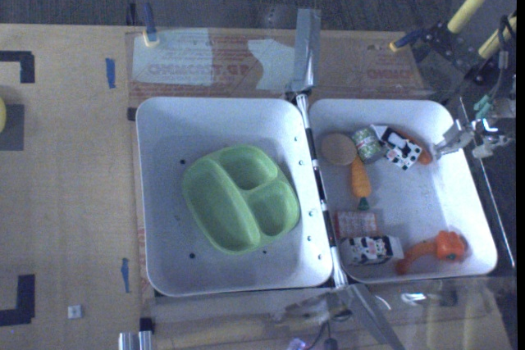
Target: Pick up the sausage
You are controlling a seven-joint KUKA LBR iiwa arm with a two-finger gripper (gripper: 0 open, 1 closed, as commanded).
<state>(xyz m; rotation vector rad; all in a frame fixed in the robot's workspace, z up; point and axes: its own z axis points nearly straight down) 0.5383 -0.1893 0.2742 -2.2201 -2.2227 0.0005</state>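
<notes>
An elongated reddish-orange piece that looks like the sausage (414, 259) lies near the front right corner of the right bin (426, 201). Its right end touches a rounder orange toy (449, 244). The gripper (469, 138) hangs at the right bin's far right rim, well behind the sausage and apart from it. It is small and partly lost against the clutter at the bench's edge. Nothing shows between it and the bin floor.
The right bin also holds a brown round piece (337, 148), a green can (367, 144), a black-and-white carton (402, 150), a carrot (360, 179), a pink packet (358, 222) and a second carton (371, 249). A green divided plate (239, 197) lies in the left bin (164, 143).
</notes>
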